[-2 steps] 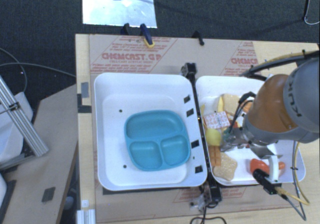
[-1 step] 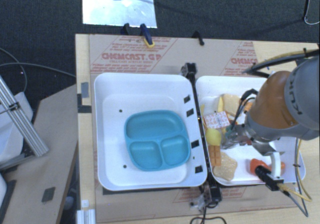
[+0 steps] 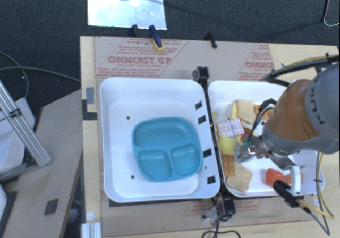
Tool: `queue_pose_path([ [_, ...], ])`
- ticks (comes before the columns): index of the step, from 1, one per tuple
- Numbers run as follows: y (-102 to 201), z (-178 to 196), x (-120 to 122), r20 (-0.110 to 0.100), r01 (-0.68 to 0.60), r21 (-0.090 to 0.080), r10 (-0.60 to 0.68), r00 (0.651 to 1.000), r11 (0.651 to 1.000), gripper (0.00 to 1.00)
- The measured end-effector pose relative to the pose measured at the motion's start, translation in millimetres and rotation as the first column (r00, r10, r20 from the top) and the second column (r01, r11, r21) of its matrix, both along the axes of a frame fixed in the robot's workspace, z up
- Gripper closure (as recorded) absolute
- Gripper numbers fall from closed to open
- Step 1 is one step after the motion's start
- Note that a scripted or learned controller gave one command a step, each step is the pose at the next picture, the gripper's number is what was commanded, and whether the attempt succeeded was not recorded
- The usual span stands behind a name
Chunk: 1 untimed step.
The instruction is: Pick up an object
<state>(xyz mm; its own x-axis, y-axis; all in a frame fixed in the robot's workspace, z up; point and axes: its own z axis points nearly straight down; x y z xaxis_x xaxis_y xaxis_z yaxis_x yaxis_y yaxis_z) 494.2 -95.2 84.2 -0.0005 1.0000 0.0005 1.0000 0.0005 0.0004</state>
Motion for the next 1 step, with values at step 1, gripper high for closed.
queue_pose_path([
  [1,7.7,0.1,-2.7,0.001,-0.002,0.0,0.002,1.0,1.0,0.0],
])
